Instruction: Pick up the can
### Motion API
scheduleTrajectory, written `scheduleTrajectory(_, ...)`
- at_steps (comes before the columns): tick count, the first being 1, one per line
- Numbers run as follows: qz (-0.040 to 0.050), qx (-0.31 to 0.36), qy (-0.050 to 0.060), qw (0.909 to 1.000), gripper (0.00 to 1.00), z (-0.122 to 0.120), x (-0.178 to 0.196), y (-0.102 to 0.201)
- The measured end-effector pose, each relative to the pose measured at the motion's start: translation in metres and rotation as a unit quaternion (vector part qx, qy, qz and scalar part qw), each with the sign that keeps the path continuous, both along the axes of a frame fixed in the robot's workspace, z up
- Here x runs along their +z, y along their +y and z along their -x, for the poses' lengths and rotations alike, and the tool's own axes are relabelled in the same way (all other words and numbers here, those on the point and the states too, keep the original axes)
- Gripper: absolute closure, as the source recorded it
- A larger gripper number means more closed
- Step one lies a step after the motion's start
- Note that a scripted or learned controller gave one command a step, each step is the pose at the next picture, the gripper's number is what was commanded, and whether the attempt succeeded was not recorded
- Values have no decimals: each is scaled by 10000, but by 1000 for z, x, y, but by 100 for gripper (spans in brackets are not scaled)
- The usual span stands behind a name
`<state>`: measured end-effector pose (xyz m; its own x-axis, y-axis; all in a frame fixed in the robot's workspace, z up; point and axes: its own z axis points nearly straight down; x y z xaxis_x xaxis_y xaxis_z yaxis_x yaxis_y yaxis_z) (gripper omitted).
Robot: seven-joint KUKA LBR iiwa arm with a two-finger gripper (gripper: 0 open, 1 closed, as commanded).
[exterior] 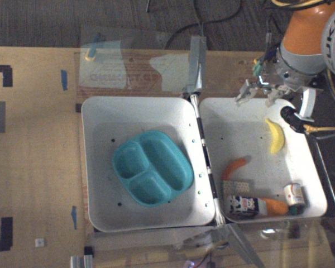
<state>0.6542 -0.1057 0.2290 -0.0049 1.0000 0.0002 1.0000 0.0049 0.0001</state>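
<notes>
Can (294, 195): small cylinder with a red-and-white label, lying in the right bin's (243, 130) near right corner, long axis running roughly toward the bin's near edge, its pale end facing up toward the far side.
Claw (258, 95): hangs over the right bin's far edge, fingers spread, nothing between them, well apart from the can.
Neighbours: a black-and-white carton (245, 205) along the near edge, an orange carrot-like piece (276, 207) touching the can, another orange piece (234, 167) mid-bin, a curved yellow banana (276, 137) by the right wall.
Left bin (100, 121): holds a glossy teal divided plate (152, 167).
Bench (33, 149): tan board with blue tape marks; dark carpet beyond.
</notes>
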Motion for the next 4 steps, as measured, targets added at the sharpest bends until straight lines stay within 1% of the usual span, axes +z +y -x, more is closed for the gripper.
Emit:
scheduleTrajectory(1, -1, -358, 4, 9994, 0, -11, -110, 14)
scheduleTrajectory(2, 7, 14, -17, 10000, 0, -13, -52, -22)
scheduleTrajectory(3, 7, 131, -28, 9999, 0, -14, -142, -9)
scheduleTrajectory(4, 20, 120, -58, 9999, 100, -16, -129, -11)
